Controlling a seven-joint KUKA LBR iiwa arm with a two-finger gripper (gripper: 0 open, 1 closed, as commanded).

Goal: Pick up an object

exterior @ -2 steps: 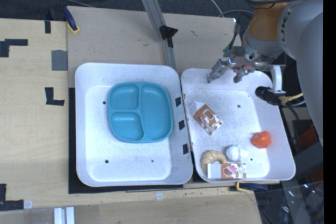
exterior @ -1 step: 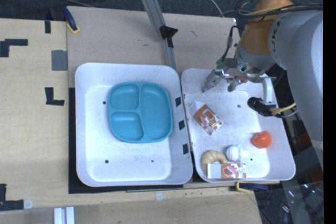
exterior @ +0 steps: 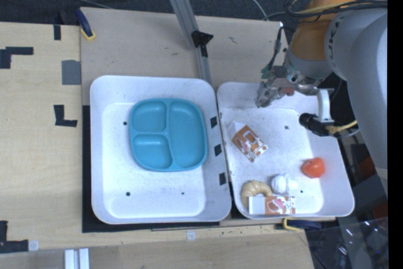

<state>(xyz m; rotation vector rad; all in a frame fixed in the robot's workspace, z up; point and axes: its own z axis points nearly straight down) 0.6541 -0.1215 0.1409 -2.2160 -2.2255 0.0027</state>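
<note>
We see the gripper (exterior: 267,97) at the right bin's (exterior: 327,205) far edge, well apart from the orange box (exterior: 249,142); we cannot tell its state.

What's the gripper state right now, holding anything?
Gripper: cannot be told; it hangs over the far edge of the right bin, with nothing seen in it.

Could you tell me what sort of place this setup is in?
Probably a robotics lab bench for grasping trials: a robot arm reaches over two white bins, one holding a blue divided plate, the other toy food.
</note>
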